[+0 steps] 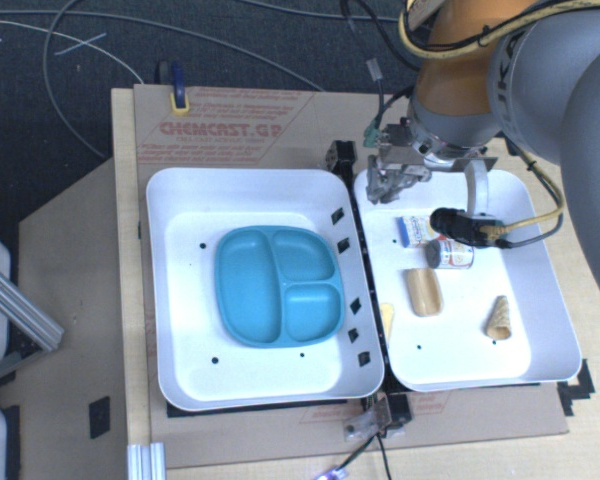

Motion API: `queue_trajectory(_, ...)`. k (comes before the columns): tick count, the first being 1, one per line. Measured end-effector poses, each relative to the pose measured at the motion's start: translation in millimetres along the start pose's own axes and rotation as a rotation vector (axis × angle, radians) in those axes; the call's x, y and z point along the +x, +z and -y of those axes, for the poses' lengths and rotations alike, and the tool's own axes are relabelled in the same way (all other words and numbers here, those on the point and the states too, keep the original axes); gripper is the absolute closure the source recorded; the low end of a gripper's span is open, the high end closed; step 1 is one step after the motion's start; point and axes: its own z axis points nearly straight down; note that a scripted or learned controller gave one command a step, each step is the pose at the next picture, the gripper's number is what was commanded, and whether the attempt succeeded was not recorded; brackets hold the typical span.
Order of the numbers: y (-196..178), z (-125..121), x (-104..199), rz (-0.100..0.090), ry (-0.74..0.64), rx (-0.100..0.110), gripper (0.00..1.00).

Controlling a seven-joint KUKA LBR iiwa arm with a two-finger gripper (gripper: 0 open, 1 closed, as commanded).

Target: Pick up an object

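gripper (388,180): hangs over the far-left corner of the right bin (540,353), just by the divider between the two bins. Finger spacing can't be read from this angle, and I see nothing between the fingers.
blue-and-white packet (413,231): nearest item, just in front of the gripper and a little right. Small, flat, lying on the bin floor. Likely light and thin, so hard to get fingers under; pinch across the short sides.
black cable part (458,225): right of the packet and touching or overlapping it; a yellow cable runs off it to the right. Part of the rig by the look of it, not a pick target.
small jar (450,255): just past the packet, lying on its side, silver cap, white label. Rigid, probably smooth, and it will roll. Grip across the body, jaws square to its axis.
tan block (423,291): further toward the front of the bin, straight out from the gripper. Rounded, matte, looks like bread or foam, so likely soft and light. My guess at the easiest pick: it sits free of the jar. Take it across the narrow width, mid-length.
cone (498,317): further still and off to the right, well apart from the rest. Tan, tapered, likely light, possibly brittle. Grip near the wide end; the taper could squirt out.
blue divided plate (279,285): other bin (175,268), far left of the gripper across the divider. Stiff, flat and wide; only the rim gives a hold.
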Motion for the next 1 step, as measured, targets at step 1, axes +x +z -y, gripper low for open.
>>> queue_trajectory(1,5.2,2.0,51.9,0.0,0.0,0.001,1.0)
